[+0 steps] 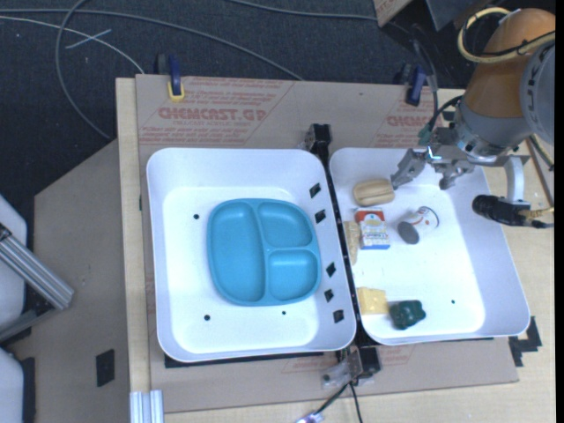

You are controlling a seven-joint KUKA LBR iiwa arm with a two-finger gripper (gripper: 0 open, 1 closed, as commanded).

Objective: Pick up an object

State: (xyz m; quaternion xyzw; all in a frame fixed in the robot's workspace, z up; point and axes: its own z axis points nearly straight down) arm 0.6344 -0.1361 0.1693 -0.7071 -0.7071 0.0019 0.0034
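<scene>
My gripper (429,172) hangs over the back of the right bin (480,271), fingers spread open with nothing between them. Just left of it and slightly nearer lies a tan bread-like piece (373,190). Below that sits a small red and white carton (374,228), with a grey pebble-like object (409,232) and a small white and red item (426,218) to its right. Near the bin's front lie a yellow block (371,300) and a dark green object (406,313).
The left bin (176,236) holds a blue three-compartment plate (263,250). A black divider with clips (330,227) runs between the bins. Clamps (176,77) grip the bench's back edge, and cables trail on the floor behind.
</scene>
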